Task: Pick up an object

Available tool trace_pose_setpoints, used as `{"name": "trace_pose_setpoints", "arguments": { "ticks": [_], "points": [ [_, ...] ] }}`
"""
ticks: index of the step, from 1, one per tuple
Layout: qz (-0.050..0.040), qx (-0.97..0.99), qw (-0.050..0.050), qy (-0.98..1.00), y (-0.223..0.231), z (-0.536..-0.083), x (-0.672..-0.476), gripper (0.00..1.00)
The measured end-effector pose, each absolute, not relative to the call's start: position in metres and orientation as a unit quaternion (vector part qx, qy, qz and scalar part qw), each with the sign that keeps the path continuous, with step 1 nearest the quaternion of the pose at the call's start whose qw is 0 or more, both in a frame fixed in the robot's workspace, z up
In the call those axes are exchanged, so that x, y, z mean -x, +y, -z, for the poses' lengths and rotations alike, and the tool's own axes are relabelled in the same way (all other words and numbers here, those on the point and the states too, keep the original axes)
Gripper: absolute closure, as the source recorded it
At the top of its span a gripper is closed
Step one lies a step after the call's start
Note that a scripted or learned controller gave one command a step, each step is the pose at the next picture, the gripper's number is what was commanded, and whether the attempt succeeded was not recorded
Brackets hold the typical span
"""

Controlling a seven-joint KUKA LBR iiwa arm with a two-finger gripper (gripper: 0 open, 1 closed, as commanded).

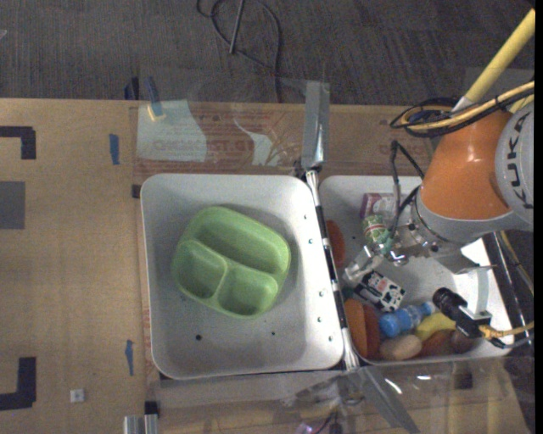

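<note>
I am hovering my pincer over the right bin, near its middle; I cannot tell its state. Nothing is lifted yet. Candidate objects are lying along the bin's front edge: blue toy, black-and-white item. Grasp and lift are remaining.

setting: robotics lab | evidence: plywood bench with black and blue tape marks, two white bins fixed side by side, clear shields, loose cables on carpet, KUKA arm (orange band, yellow hose)
</note>
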State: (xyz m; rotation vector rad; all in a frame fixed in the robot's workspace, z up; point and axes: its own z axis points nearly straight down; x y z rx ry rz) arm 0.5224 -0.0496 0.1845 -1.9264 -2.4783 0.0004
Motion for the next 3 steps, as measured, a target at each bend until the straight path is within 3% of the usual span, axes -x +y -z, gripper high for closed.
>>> {"name": "trace_pose_setpoints", "arguments": {
  "ticks": [1, 2, 3],
  "points": [
    [0.0007, 0.640, -0.002, -0.768, -0.115, -0.252, -0.630, 0.00],
    [0.0001, 0.624, 0.000, -0.781, -0.109, -0.108, -0.608, 0.00],
    [0.0003, 0.517, 0.000, -0.856, -0.136, -0.173, -0.503, 0.00]
  ]
}}
